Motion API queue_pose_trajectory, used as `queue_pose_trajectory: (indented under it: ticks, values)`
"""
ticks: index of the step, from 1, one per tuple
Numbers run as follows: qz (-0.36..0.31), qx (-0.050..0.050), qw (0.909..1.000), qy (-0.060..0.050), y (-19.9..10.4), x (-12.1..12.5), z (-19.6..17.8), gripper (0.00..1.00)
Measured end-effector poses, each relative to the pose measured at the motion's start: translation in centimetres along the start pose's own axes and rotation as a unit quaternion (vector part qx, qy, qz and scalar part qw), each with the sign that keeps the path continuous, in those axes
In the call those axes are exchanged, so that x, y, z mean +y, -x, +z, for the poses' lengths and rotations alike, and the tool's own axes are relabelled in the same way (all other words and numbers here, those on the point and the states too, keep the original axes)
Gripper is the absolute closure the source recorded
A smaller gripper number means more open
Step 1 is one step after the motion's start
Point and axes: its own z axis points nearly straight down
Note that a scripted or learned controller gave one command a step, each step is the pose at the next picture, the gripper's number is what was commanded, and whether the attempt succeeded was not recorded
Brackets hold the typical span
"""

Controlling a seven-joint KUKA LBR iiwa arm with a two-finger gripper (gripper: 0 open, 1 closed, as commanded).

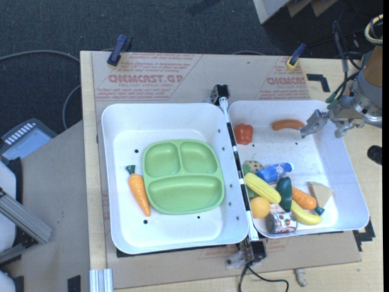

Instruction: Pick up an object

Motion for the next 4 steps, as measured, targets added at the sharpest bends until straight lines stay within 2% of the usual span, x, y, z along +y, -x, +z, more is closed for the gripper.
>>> queue_pose_trajectory:
  ticks: [1,2,3,4]
  values:
    - [-0.001,0.0,1.0,0.001,-3.9,7.0,0.6,0.0]
    - [-0.001,-0.001,1.0,0.002,-2.8,8.5,-4.2,0.0]
    - [0.001,0.0,1.0,-0.001,1.6,8.4,4.5,0.0]
    - [-0.001,-0.001,1.0,0.002,-2.2,8.5,0.5,0.0]
